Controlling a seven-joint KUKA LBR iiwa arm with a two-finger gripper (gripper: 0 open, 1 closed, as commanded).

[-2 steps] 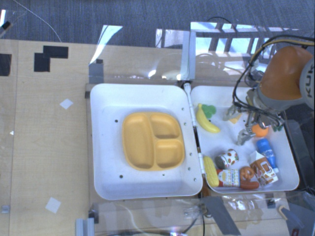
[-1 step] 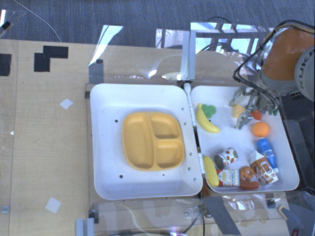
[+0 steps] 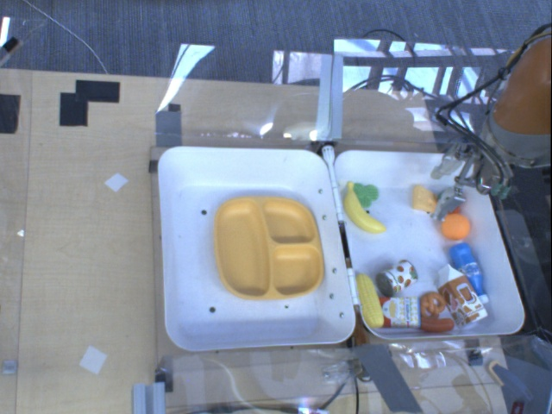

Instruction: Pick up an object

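The right bin [image 3: 509, 304] holds several toy foods. A yellow banana [image 3: 364, 213] lies next to a green piece [image 3: 367, 193] at the left. A pale yellow wedge [image 3: 423, 198] and an orange ball [image 3: 455, 226] sit near the far right. My gripper [image 3: 450, 198] hangs low over the bin's far right part, between the wedge and the ball and just above the ball. Nothing shows in its grasp. A blue bottle [image 3: 466, 261], a round can [image 3: 399, 276], a corn cob [image 3: 369, 301], a sausage pack [image 3: 421, 311] and a small carton [image 3: 463, 298] lie toward the near edge.
In the left bin [image 3: 185, 309] lies a yellow divided plate [image 3: 267, 247]. A metal divider [image 3: 341, 231] separates the two bins. The arm's orange band [image 3: 526, 93] and black cables [image 3: 470, 115] hang over the right bin's far corner.
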